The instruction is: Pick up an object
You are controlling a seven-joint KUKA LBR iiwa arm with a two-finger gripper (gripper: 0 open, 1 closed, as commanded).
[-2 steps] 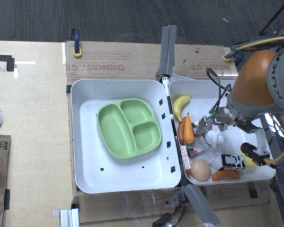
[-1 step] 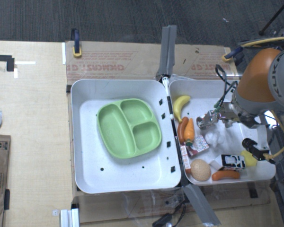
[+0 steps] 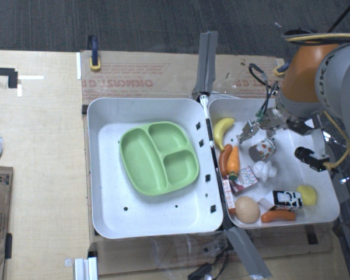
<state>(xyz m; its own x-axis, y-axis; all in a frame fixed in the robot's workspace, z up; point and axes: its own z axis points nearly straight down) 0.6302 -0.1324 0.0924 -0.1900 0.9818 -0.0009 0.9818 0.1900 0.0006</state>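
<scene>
arm is over the right-hand shallow white bin [image 3: 332,210], wrist low near its far wall. two-finger metal gripper [image 3: 258,130] hangs just above the bin floor, fingers apart and nothing between them, so no grasp yet.

using the curved yellow banana [image 3: 222,131] as landmark:
- gripper sits just right of it, near but apart
- small round grey-and-red object [image 3: 262,150] lies right of and a bit nearer than the banana, almost under the fingertips; my guess is that's the target
- orange carrot-shaped toy [image 3: 233,159] is just nearer than the banana, close along the bin's left wall
- lumpy white object [image 3: 263,170] is beyond the carrot toy toward bin centre
- tan egg-shaped ball [image 3: 247,209], black-and-white carton [image 3: 287,199] and yellow round lemon-like ball [image 3: 307,195] are well apart from it at the near edge

green three-compartment plastic plate [image 3: 159,157] sits in the other bin, left of the banana.

risks:
- clutter is tight; a wide descent may clip the banana or white lump and shove the target
- round target could roll out as the fingers close
- fingertip may hit the bin floor if it comes down off-centre
- loose cable near the wrist could snag
</scene>
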